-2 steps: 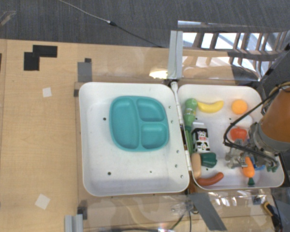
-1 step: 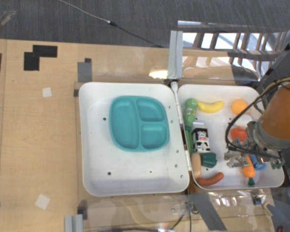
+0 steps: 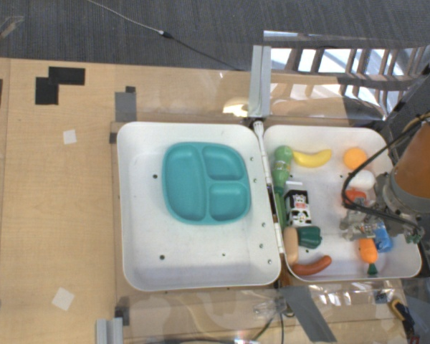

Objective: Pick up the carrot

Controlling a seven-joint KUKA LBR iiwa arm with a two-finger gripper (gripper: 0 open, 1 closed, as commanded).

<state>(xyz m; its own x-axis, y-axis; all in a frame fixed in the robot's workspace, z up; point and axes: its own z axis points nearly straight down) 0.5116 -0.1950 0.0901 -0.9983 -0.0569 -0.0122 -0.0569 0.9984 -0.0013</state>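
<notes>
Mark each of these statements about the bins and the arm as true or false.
1. The teal plate lies in the left bin. True.
2. The carrot lies on the teal plate. False: it lies in the right bin, near its lower right corner.
3. The banana lies near the far edge of the right bin. True.
4. The sausage lies in the left bin. False: it lies near the front edge of the right bin.
5. The hand is over the right bin, close above the carrot. True.
</notes>
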